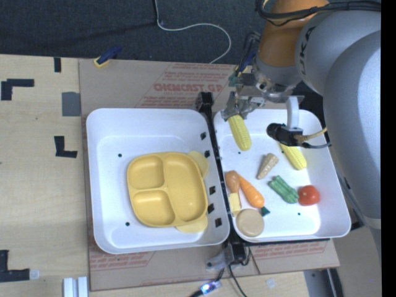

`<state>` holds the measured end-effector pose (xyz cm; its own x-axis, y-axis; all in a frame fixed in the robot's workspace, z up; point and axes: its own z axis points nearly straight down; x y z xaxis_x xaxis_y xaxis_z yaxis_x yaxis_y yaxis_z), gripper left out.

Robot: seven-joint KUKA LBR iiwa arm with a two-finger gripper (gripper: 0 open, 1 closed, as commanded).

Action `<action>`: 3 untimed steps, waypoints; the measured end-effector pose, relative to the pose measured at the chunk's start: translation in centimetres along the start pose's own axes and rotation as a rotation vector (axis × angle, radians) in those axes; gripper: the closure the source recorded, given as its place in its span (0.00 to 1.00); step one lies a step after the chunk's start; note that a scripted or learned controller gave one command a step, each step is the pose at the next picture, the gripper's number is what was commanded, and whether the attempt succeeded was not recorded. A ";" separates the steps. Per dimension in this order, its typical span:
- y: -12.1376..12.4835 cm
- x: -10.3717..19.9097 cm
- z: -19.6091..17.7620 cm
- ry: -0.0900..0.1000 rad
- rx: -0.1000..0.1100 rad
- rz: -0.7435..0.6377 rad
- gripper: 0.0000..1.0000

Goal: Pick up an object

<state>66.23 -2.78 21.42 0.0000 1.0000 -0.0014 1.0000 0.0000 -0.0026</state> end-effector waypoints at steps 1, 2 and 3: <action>0.3 -0.4 -2.1 0.001 -0.003 -0.001 1.00; -0.4 0.6 -1.1 0.000 0.000 -0.002 1.00; 0.7 0.5 -0.4 0.000 -0.001 -0.002 1.00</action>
